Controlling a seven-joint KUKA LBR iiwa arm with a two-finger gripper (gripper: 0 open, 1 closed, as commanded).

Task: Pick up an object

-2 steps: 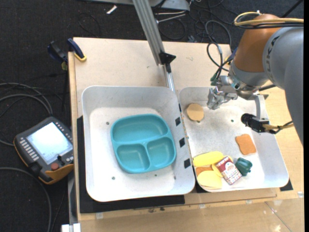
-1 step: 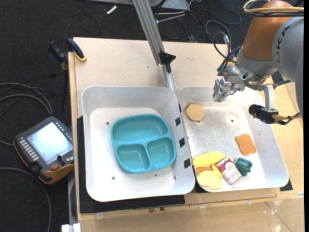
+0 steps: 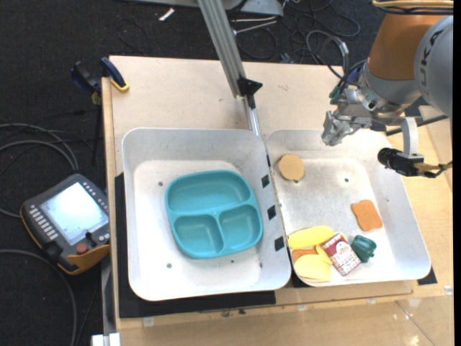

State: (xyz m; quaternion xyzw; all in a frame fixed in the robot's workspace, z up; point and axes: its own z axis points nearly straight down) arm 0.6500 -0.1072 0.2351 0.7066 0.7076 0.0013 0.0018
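left bin (image 3: 144, 193): teal tray (image 3: 214, 213). right bin (image 3: 403, 215): tan disc (image 3: 291, 167) far left; yellow pieces (image 3: 311, 251), red box (image 3: 340, 254), green item (image 3: 364, 247) near edge; orange piece (image 3: 366, 214) right. gripper (image 3: 334, 132) above far rim, grip state unreadable.

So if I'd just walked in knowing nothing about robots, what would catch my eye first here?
Probably the teal divided tray, sitting alone in the middle of the left bin. Next, the grey arm with its orange band coming in from the right, its gripper hovering over the right bin's far edge. Then the little cluster in that bin's near corner: yellow pieces, a small red box and a dark green item.
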